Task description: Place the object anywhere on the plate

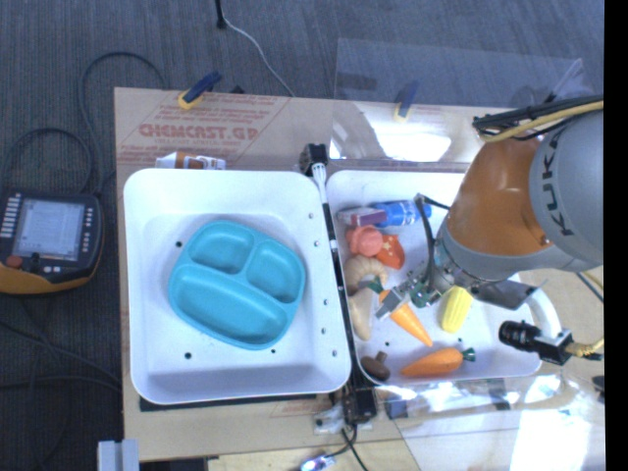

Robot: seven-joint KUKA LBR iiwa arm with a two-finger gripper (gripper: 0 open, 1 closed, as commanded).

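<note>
Two shallow white bins sit side by side on my screen. The task's plate, one light-blue plastic plate with three compartments (237,283), lies tilted in the left white bin (147,224), and I see nothing resting on it. Which toy counts as the object I cannot say; all the candidates are in the right white bin (546,317), well apart from the plate across the shared rims.

I count two orange plastic carrots there: a smaller one (411,325) pointing down to the right just under the gripper (417,294), and a larger one (432,363) lying near the bin's lower wall. One yellow corn cob (454,309) stands just beside the gripper on its right. One red round toy (373,245) lies toward the bin's top, with one blue and white bottle-shaped item (392,212) above it. One beige pear-shaped piece (361,271) sits against the left rim, and one small dark brown piece (375,366) rests in the lower left corner.

I see the grey and orange arm (520,209) hanging over the right bin, gripper low among the toys; the slant hides its tips, so its grip I cannot tell.

One handheld control pendant with a screen (44,238) lies on the carpet to the left.
</note>
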